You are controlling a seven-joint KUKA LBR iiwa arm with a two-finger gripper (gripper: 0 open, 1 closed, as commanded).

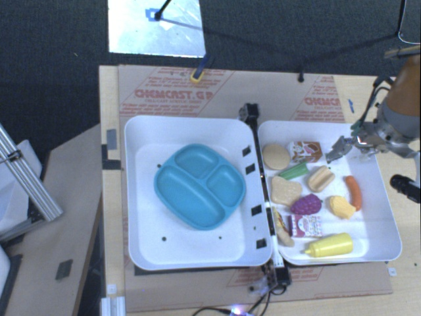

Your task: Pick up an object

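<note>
Camera view: gripper (341, 150) hovers over the right bin (388, 232), far side, beside the small snack packet (304, 151); whether it is released or clenched I cannot tell. Nothing lifted yet, so the pick looks wholly ahead. Toy foods crowd that bin. Blue divided plate (199, 185) sits in the left bin (141, 242). Board (174, 91) reads "CHEMCAST".

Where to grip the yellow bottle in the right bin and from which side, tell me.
Grip the yellow bottle across the middle of its body, coming straight down from above. It lies on its side along the bin's near wall, so fingers should probably close across its narrow width, front and back. The space toward the wall looks tight; the purple packet lies close behind it.
</note>
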